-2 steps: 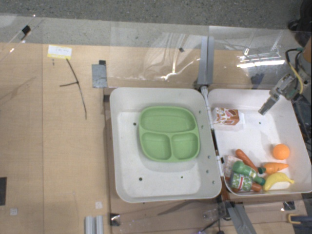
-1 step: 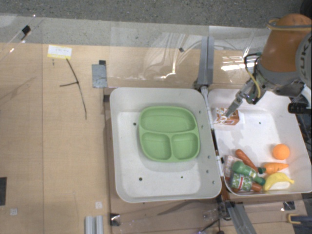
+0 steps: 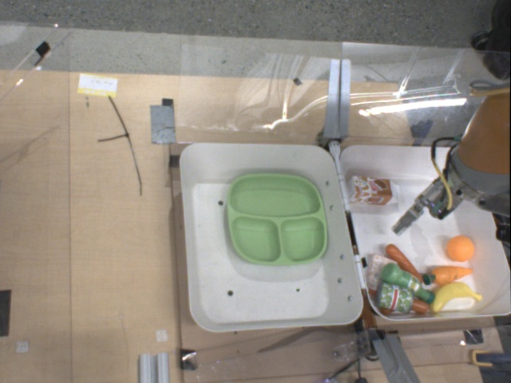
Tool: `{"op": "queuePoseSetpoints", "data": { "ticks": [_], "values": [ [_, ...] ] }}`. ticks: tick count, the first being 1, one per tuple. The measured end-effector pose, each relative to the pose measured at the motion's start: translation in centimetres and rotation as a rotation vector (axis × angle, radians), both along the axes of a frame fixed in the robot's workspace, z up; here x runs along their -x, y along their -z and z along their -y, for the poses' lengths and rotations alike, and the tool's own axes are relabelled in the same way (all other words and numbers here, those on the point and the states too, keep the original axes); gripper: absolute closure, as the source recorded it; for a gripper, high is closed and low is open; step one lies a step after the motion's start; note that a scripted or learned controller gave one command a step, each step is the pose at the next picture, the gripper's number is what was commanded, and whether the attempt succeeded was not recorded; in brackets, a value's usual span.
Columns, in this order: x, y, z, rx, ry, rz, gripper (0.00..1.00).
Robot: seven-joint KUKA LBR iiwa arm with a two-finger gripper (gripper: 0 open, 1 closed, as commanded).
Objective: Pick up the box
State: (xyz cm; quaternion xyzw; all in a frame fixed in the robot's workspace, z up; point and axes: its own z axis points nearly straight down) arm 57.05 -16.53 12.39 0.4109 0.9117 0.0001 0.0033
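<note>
Gripper (image 3: 402,223) over right bin (image 3: 487,166), near box (image 3: 371,190).
Jaw state: cannot tell. Box lies at bin's far left, apart from gripper; green tray (image 3: 277,217) in left bin (image 3: 200,294).

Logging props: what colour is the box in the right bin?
Reddish-brown and white box, clearest in the camera view.

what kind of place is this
Most likely a robot lab test bench: a robot arm reaches over two white bins on a wooden bench, one holding a green plate, the other toy food and a small box.
</note>
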Motion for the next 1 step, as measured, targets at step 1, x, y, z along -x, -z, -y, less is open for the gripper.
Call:
{"op": "queuePoseSetpoints", "data": {
  "ticks": [1],
  "values": [
    [-3.92, 3.12, -4.21, -0.001, -0.098, 0.002, 0.0]
  ]
}}
